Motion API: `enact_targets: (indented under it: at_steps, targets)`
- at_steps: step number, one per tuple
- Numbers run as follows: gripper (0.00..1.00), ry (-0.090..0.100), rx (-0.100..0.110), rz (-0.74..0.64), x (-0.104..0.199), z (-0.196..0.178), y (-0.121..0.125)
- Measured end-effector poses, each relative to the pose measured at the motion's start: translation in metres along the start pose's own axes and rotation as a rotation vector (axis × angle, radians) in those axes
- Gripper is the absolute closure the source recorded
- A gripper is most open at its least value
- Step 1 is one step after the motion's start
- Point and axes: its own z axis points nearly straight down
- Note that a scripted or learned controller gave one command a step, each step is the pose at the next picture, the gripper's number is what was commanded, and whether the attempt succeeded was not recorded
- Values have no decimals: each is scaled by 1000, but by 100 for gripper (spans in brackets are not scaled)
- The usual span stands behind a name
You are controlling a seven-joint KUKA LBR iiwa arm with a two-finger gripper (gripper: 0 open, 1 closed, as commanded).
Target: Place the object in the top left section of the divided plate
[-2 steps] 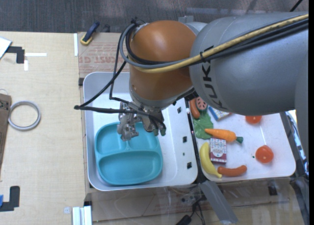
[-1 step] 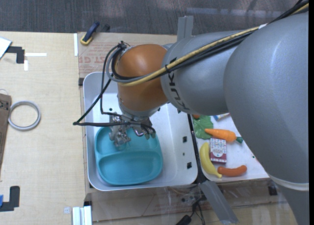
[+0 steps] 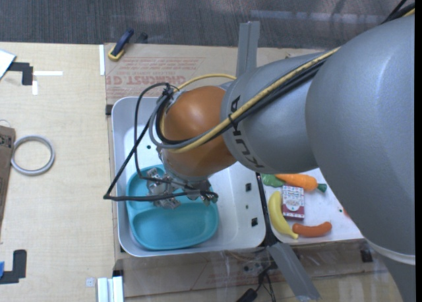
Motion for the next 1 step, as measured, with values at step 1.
enact_targets:
  at_steps: [1]
  targets:
    - [100, 61, -12, 119, -2, -255, -13]
